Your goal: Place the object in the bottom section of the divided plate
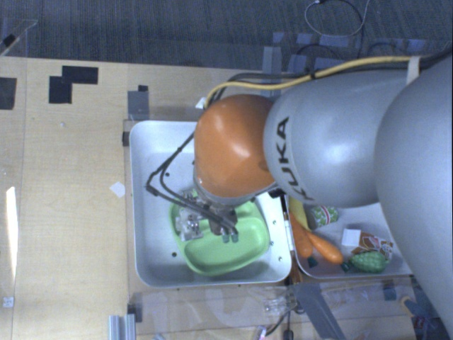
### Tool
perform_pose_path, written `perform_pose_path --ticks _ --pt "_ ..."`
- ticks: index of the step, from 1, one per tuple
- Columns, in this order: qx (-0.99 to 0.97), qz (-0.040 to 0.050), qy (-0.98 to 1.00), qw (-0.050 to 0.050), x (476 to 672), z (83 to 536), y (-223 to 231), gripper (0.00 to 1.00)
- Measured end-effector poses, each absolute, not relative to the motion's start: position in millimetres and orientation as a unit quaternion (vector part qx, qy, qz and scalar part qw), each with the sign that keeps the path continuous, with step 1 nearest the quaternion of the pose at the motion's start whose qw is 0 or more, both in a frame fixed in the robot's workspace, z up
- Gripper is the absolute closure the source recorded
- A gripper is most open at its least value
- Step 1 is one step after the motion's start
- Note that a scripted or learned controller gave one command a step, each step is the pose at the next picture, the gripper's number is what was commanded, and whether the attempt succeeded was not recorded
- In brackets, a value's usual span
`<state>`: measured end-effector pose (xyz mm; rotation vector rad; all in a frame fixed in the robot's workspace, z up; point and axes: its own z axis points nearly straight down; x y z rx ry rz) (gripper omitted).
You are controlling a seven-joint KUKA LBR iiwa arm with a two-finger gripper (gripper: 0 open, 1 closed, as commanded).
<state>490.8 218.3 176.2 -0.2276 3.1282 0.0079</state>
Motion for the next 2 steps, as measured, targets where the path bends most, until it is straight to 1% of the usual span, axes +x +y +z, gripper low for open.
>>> perform_pose_path --ticks 1,2 --pt "-0.073 0.0026 0.997 0.002 490.7 176.1 218.3 0.00" --pt "-0.071 0.0042 0.997 0.004 493.2 185.2 219.5 1.00"
